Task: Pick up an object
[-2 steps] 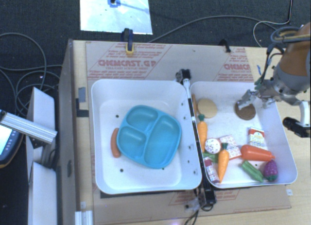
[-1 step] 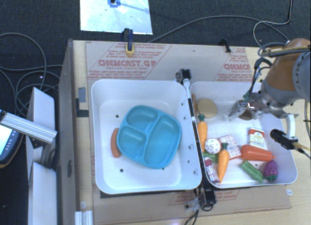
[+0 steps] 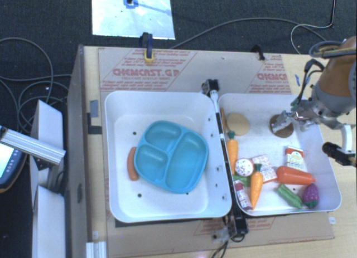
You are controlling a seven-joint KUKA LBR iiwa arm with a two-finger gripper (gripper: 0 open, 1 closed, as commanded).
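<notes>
Brown round disc (image 3: 282, 126) under the tool (image 3: 291, 117), in the right bin (image 3: 329, 156) near its far right corner. Tool low over the disc's edge, probably lined up for a grasp there; finger state impossible to tell, nothing visibly clamped. Beige round piece (image 3: 238, 123) just left, apart from the disc. Toy food crowded toward the near side: carrots (image 3: 255, 187), red pepper (image 3: 294, 176), small carton (image 3: 295, 158), purple fruit (image 3: 310, 194). Left bin (image 3: 120, 140) carrying a blue divided plate (image 3: 170, 155) with a sausage (image 3: 132, 164) beside it. Both bins side by side on the worktop (image 3: 184, 73).
</notes>
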